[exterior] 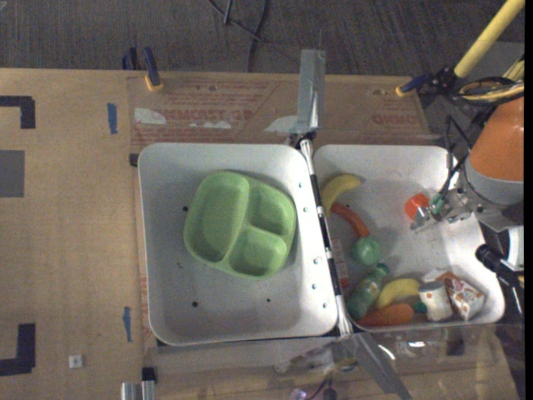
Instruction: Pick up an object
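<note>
Tool (pixel 435 212) near right bin's (pixel 379 158) far edge

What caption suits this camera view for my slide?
Arm's hand beside an orange object in the right bin; green divided plate in the left bin.

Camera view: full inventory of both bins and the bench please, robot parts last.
Bins: 2, white, side by side on the bench.
Divided plate: 1, green, left bin.
Bananas: 2, yellow, right bin; one near top left, one near the bottom.
Chili pepper: 1, red-orange, below the upper banana.
Green round item: 1, right bin centre-left.
Bottle: 1, green, bottom left of right bin.
Carrot: 1, orange, bottom edge.
Small cartons: 2, white and red, bottom right.
Orange item: 1, at the gripper.
Gripper: 1, metal, over right bin.
</note>
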{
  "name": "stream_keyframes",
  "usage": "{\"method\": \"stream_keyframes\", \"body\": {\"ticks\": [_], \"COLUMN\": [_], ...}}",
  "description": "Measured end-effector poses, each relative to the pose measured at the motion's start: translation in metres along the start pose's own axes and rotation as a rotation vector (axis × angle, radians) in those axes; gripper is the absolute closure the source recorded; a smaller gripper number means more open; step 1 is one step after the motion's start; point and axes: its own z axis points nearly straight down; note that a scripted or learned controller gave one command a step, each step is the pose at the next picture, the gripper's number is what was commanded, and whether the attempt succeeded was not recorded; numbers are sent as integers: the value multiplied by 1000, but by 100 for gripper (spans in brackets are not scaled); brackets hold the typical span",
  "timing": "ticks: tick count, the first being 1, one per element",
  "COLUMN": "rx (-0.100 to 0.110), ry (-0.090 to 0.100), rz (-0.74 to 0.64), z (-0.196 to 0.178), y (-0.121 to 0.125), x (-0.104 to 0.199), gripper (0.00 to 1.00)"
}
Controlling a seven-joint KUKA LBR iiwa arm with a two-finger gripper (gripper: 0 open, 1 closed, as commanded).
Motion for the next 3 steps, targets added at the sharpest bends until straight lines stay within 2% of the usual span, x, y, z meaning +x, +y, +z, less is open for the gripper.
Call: {"method": "stream_keyframes", "body": {"ticks": [1,2,3], "rx": [0,-8,-9], "ry": [0,9,-5], "rz": [0,118,121], "z": [0,18,8], "y": [0,56,54], "x": [0,-31,-37], "gripper": [0,0,100]}}
